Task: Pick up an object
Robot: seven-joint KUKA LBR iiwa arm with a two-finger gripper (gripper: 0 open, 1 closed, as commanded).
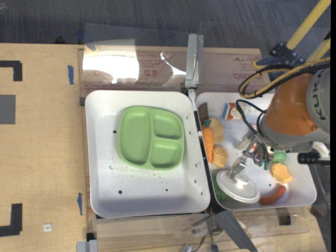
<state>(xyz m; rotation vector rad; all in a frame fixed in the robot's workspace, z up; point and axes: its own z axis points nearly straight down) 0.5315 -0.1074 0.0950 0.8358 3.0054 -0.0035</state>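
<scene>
The right bin holds several toy foods: an orange carrot, a yellow corn piece, a red-brown sausage, a yellow-orange piece and a small green piece. A round silver lid lies at the bin's front. My gripper reaches in from the right and hangs just above the lid's back edge, to the right of the corn. I see nothing held in it. The arm's orange band covers the bin's back right part.
The left bin holds a green divided plate. A small printed card and a dark brown item lie at the back of the right bin. A metal divider stands behind the bins. Black and yellow cables hang near the arm.
</scene>
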